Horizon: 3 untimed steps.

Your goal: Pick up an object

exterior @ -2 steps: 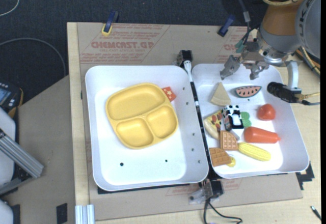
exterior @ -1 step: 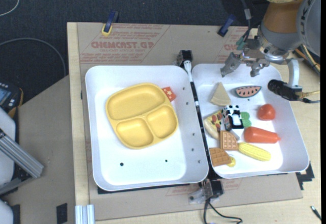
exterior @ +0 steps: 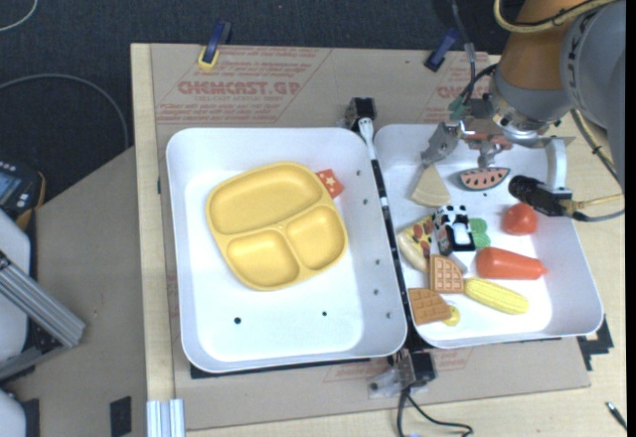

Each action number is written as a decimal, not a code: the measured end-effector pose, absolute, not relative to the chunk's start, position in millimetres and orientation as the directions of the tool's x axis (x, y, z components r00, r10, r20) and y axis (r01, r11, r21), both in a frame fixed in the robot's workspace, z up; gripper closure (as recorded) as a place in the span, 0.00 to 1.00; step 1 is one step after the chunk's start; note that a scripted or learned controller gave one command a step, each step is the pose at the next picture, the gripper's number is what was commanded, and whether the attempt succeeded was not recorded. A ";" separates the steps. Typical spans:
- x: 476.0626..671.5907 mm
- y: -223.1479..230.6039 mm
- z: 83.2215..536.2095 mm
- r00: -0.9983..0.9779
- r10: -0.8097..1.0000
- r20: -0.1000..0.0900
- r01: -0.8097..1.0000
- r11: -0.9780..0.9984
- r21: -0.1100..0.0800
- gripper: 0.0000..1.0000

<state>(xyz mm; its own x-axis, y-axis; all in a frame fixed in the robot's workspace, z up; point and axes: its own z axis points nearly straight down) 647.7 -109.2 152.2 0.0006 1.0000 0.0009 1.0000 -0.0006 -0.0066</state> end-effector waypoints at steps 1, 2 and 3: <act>642.9 -110.4 108.4 0.001 1.000 0.001 1.000 -0.001 -0.007 0.00; 642.2 -109.7 83.0 0.000 1.000 0.001 1.000 0.000 -0.005 0.00; 643.5 -109.6 95.8 0.000 1.000 0.001 1.000 0.000 0.000 1.00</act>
<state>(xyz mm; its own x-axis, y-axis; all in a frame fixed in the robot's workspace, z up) 643.5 -109.6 95.8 0.0003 1.0000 0.0007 1.0000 -0.0003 -0.0004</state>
